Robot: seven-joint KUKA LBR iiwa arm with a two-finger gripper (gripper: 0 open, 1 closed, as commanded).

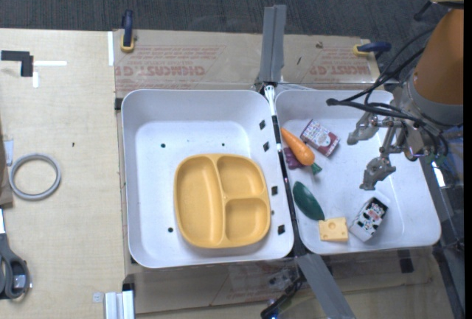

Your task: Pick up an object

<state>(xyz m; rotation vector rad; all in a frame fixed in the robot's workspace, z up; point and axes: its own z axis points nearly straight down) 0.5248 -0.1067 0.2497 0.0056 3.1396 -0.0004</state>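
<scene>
A cow-patterned carton (369, 217) lay near the right bin's (413, 236) front edge, beside a cheese wedge (333, 229). The pincer (375, 155) hovered just above it, fingers apart and holding nothing, seemingly poised to descend.

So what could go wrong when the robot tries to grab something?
The gripper hangs over a bare spot of the right bin, so closing there might catch nothing. The carrot lies against the divider, which may block one side. The cheese, green leaf and cow-print carton lie close together, so it might bump one while reaching for another.
</scene>
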